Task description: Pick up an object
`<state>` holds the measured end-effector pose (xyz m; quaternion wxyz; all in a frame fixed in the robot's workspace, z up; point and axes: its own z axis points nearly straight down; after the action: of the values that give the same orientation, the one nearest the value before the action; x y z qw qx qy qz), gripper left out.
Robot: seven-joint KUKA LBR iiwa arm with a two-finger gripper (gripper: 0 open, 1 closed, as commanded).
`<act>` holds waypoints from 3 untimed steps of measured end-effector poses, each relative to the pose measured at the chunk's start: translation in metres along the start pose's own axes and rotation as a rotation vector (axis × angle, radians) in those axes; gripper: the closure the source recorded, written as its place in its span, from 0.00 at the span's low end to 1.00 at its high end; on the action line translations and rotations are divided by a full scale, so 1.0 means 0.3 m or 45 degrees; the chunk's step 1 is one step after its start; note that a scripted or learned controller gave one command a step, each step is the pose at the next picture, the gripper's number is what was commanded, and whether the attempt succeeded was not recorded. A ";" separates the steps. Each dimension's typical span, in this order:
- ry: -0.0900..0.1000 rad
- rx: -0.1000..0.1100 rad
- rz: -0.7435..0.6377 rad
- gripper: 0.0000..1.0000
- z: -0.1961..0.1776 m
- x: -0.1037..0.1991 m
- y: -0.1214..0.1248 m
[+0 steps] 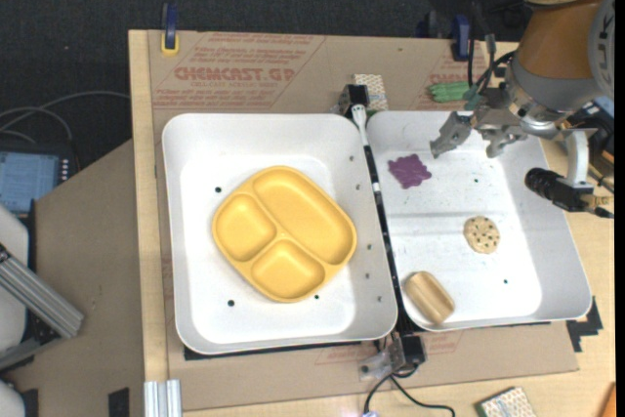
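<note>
Your claw [473, 134] hangs spread and empty over the right bin's [547, 303] far end. The purple piece [409, 171] lies just beside it, the cookie [481, 234] farther on. Centre over one before descending, and close only once both fingers straddle it.

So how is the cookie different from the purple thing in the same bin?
The cookie is round and tan with dark specks; the purple thing is ragged-edged and plain purple. The cookie lies near the middle of the right bin, while the purple thing lies nearer the far left corner, closer to the gripper. Both are small, look flat, and lie untouched on the bin floor.
</note>
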<state>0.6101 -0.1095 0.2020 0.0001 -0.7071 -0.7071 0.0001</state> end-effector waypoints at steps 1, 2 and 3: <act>0.002 0.006 -0.003 0.00 0.413 0.053 0.022; -0.001 -0.006 0.000 1.00 0.354 0.047 0.029; -0.007 -0.020 0.002 1.00 0.015 -0.084 0.154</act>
<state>0.6563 -0.1349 0.1976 -0.0073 -0.7077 -0.7064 -0.0033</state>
